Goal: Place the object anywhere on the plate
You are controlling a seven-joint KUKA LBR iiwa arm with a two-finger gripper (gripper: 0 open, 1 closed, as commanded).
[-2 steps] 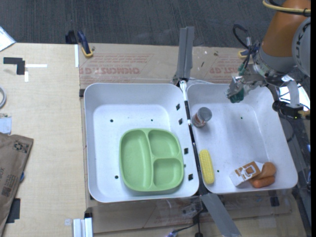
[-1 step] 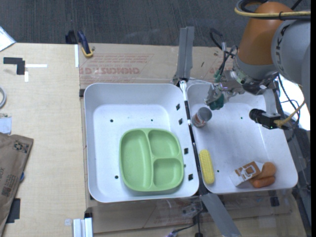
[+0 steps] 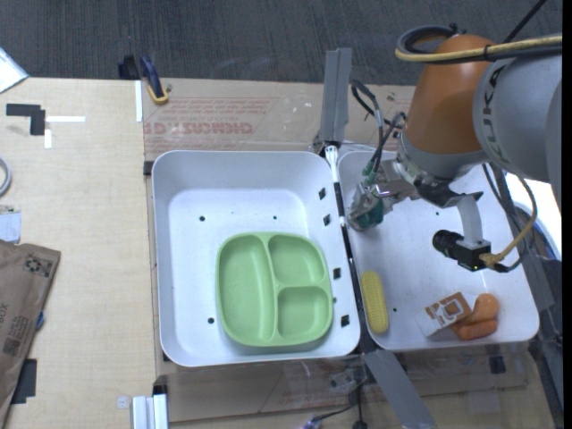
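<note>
A light green plate [image 3: 273, 288] with three compartments lies in the left bin [image 3: 179, 239], and nothing lies on it. My gripper [image 3: 365, 211] hangs over the left edge of the right bin [image 3: 509, 329], close to the wall between the bins. A small teal object [image 3: 373, 211] shows between its fingers, lifted off the bin floor. The gripper is up and to the right of the plate, beyond the divider.
In the right bin lie a yellow corn cob [image 3: 374, 301] by the left wall, and an orange carrot-like piece [image 3: 477, 317] beside a small printed card [image 3: 447, 311] at the front right. A black fitting on a yellow cable [image 3: 460, 248] hangs under the arm.
</note>
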